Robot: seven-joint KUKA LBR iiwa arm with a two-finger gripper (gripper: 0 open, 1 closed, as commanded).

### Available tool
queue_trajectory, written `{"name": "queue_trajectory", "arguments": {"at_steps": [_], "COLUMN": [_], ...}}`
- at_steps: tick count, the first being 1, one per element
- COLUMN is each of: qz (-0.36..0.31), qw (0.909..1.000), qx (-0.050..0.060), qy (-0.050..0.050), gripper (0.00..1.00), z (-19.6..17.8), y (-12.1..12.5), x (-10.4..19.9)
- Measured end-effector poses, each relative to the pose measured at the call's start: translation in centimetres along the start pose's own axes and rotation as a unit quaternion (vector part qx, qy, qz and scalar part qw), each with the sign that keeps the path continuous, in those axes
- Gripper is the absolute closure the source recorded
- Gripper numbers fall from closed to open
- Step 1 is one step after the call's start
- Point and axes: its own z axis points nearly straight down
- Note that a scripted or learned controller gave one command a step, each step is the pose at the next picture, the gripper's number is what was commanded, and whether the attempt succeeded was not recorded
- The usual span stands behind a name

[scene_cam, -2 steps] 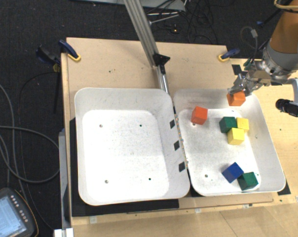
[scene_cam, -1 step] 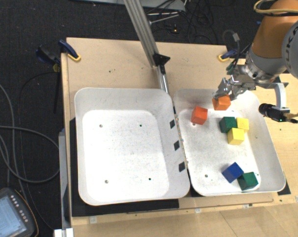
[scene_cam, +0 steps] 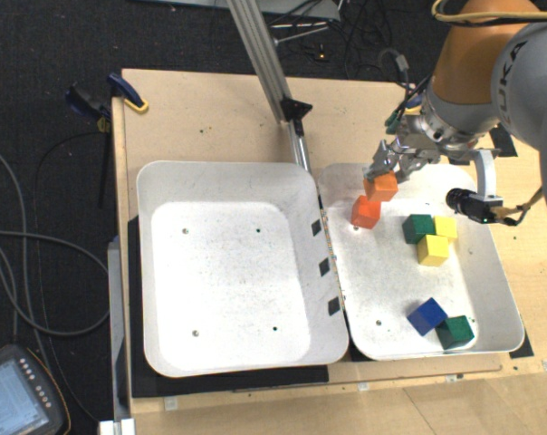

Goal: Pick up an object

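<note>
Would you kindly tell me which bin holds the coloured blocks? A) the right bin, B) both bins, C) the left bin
A: the orange blocks, green block, yellow blocks and blue block all lie in the right bin.

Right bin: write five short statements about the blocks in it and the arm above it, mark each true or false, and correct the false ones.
1. The gripper is over the right bin. True.
2. Two orange blocks lie near the bin's upper left; the upper orange block is just below the gripper and the lower orange block below that. True.
3. The blue block sits in the left bin. False: it is in the right bin, beside the lower green block.
4. A red block touches the yellow blocks. False: the upper green block adjoins the yellow blocks.
5. The arm enters from the view's left. False: from the right.
</note>
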Motion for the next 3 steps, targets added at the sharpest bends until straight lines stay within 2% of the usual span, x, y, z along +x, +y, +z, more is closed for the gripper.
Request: {"name": "queue_trajectory", "arguments": {"at_steps": [1,2,3], "qz": [0.0,0.0,0.0], "qw": [1.0,1.0,1.0], "qx": [0.002,0.0,0.001], "qy": [0.0,-0.001,0.0], "gripper": [1.0,1.0,1.0], "z": [0.8,-0.4,-1.4], "y": [-1.2,-1.6,-3.5], "x": [5.6,10.5,15.8]}}
